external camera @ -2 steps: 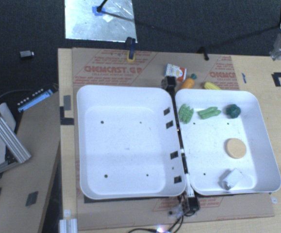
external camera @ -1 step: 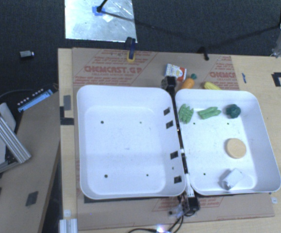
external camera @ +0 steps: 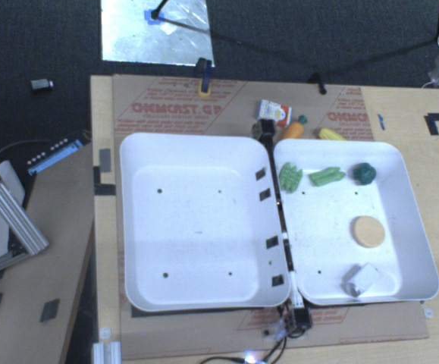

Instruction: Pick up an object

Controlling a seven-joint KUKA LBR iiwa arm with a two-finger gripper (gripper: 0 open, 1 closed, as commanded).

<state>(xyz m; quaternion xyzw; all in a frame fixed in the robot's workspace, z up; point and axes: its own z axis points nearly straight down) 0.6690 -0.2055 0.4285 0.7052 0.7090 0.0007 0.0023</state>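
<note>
Mostly right bin [external camera: 412, 226]: greens [external camera: 326, 176], tan disc [external camera: 369, 231], grey block [external camera: 362, 279].

robot body | colour: cannot tell | markings: cannot tell

Single fixed camera, high above the bench [external camera: 166, 101], slanted downward, both white bins [external camera: 196, 226] in frame
</note>
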